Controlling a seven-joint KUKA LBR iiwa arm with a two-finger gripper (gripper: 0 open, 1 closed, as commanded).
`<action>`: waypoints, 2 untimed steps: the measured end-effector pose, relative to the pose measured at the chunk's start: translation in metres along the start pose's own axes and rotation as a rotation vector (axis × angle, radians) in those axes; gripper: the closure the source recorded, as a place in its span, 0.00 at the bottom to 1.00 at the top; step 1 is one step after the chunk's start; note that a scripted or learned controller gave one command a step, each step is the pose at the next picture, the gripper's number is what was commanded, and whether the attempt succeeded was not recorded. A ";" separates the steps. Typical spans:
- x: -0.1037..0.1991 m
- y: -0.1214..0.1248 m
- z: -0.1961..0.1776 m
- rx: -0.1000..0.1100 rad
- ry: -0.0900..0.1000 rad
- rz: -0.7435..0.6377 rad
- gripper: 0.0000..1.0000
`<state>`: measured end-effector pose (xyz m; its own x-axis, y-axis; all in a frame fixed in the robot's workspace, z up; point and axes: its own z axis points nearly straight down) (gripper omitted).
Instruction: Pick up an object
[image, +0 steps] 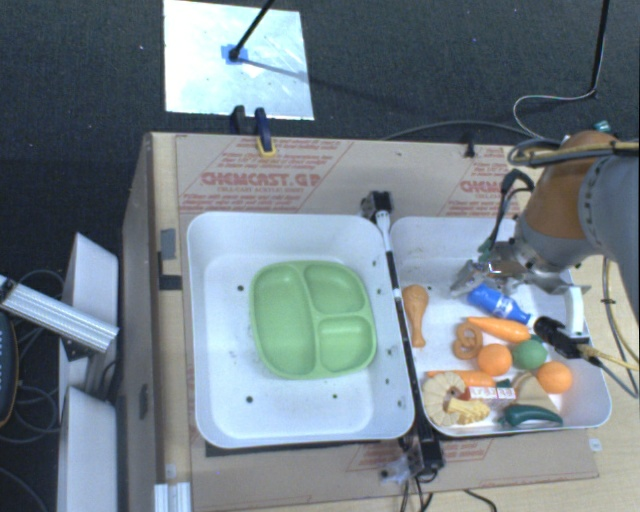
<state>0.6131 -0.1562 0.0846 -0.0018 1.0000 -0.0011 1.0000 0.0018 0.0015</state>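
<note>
The right bin (432, 238) holds several toy foods. A tan drumstick (414, 310) lies by its left wall. A blue bottle-like piece (497, 301) sits mid-bin, with an orange carrot (498, 328) and a brown pretzel (466, 343) just in front of it. Nearer the front are an orange ball (494, 359), a green ball (530, 353), a second orange ball (553, 377), a sandwich piece (455, 395) and a dark green vegetable (530, 415). My gripper (482, 273) is low over the bin, just up-left of the blue piece and close to it.
The left bin (215, 290) carries a green divided plate (312, 318). A ridge (395, 310) separates the two bins. The grey arm with its orange band (560, 200) covers the right bin's far right corner. Cables (545, 100) trail behind it.
</note>
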 end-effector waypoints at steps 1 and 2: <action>0.014 -0.064 0.000 0.001 0.001 0.001 0.00; -0.023 -0.079 -0.106 -0.004 -0.001 0.001 0.00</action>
<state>0.5338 -0.1794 0.1908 -0.0005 1.0000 -0.0025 1.0000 0.0005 0.0051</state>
